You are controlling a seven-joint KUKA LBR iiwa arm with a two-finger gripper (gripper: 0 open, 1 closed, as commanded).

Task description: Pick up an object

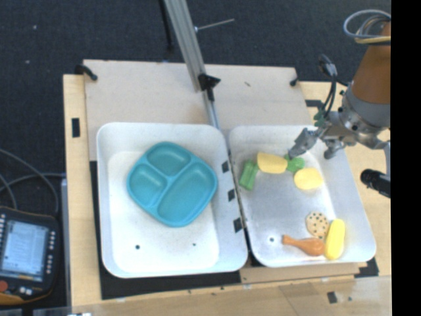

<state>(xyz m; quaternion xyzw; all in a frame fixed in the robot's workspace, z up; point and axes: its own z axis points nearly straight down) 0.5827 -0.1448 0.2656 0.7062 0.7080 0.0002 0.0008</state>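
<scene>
White plastic walls frame our two bins: the left bin carries a blue divided plate near its middle, with bare floor along its near side, and the right bin has open floor through its centre, its objects lying along the far and near-right parts. We see the arm coming in from the right over the right bin's far right corner, its wrist tilted down and leftward so that the gripper hangs low at the far end of that bin. We cannot tell how its jaws stand, since they are too small and blurred against the clutter. Just beside its tip lie a yellow oval piece, a small green piece and a second yellow piece, all close together. A green block sits near the bin's left wall. Toward the near right we find a cookie, a yellow banana-like piece and an orange drumstick shape, the last two touching. A grey metal post slants up behind the bins.
</scene>
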